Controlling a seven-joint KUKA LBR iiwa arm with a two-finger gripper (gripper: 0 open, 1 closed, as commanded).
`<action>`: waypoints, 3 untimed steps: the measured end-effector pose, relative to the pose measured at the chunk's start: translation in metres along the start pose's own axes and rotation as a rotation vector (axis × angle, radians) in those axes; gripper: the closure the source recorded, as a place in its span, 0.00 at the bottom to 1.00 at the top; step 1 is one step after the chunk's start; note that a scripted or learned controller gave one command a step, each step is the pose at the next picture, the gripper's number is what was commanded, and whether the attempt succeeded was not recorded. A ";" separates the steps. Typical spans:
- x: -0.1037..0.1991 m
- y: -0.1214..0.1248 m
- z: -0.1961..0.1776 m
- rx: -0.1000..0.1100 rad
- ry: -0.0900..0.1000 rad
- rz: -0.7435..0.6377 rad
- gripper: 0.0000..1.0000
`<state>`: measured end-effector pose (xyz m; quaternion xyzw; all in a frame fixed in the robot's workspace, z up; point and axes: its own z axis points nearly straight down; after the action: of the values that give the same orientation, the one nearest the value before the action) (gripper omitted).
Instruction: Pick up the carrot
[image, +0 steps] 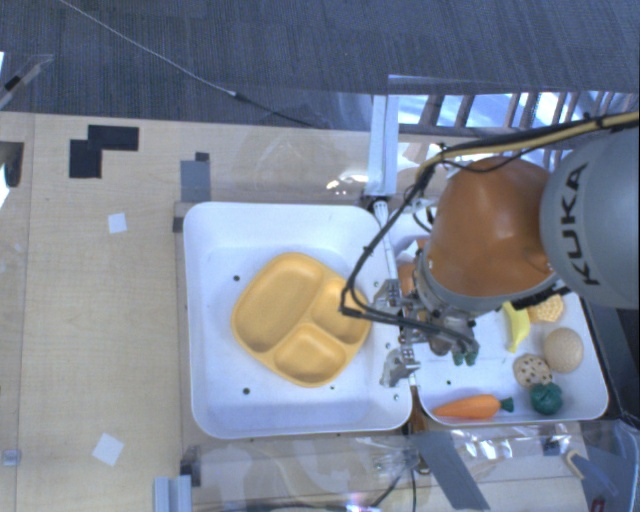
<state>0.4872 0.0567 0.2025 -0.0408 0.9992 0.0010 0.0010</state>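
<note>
Gripper (402, 362) above carrot (467, 407)'s bin (596, 408)

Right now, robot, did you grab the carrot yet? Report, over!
Gripper over the bins' divide, nothing seen in it. Carrot lying free in right bin, near edge. Nothing on top of it.

carrot (467, 406) in right bin (590, 405), gripper (400, 368) perhaps above

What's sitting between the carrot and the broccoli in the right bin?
Nothing lies there. In the camera view the carrot points its green tip toward the broccoli, with bare white bin floor between them.
</note>
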 end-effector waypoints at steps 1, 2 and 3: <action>-0.001 -0.162 -0.116 0.009 -0.015 -0.019 1.00; -0.010 -0.052 -0.114 0.000 -0.009 -0.151 1.00; -0.012 0.022 -0.087 0.000 -0.005 -0.288 1.00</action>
<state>0.4971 0.0797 0.2899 -0.1836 0.9830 0.0011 0.0038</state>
